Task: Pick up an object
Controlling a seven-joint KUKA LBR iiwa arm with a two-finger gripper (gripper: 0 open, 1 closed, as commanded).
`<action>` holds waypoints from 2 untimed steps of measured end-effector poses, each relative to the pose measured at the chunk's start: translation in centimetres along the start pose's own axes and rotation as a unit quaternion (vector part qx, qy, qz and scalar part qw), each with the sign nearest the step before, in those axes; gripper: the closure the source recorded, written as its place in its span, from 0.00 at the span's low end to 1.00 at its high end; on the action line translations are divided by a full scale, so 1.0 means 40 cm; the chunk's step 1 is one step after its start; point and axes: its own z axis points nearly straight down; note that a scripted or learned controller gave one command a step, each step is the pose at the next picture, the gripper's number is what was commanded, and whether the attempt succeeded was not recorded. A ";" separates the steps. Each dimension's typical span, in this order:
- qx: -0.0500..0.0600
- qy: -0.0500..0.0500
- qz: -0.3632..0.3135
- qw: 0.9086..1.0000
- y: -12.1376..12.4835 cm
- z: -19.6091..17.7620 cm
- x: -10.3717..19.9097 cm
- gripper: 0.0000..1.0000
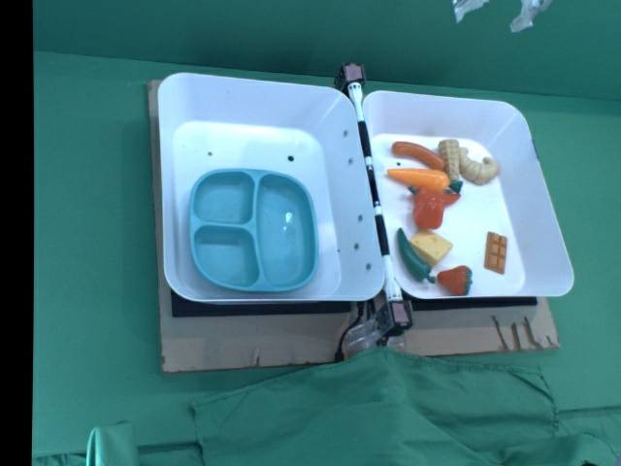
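1. A teal divided plate [254, 229] is being held in the left bin [243, 100], lying flat and well apart from anything the task asks for.

2. The toy foods are being kept in the right bin [524, 144]: a sausage [418, 153] and a carrot [418, 177] toward the far side, a red pepper [433, 207] just below them, a pale knobbly piece, perhaps ginger, [466, 163] beside them, then a cheese wedge [431, 248], a green pod [411, 257] along the inner wall, a strawberry-like piece [455, 280], and a brown waffle block [496, 252] lying alone nearer the outer wall.

3. The gripper [505, 3] is being carried high at the top edge, beyond the far rim of the right bin, with its two fingers [472, 3] spread and nothing between them.

4. The decisive relation is being judged thus: every candidate is lying below and toward the near side from the fingers, the sausage and carrot nearest. Their long axes are running roughly across the bin, left to right, so a grasp is probably being best set across that axis.

5. The waffle block is being judged the least crowded target, as its neighbours are standing apart.
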 end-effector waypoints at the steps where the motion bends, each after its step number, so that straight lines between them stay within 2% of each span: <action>1: 0.006 0.000 0.002 1.000 -0.005 0.217 -0.135 0.00; 2: 0.002 0.000 0.000 1.000 -0.003 0.205 -0.126 0.00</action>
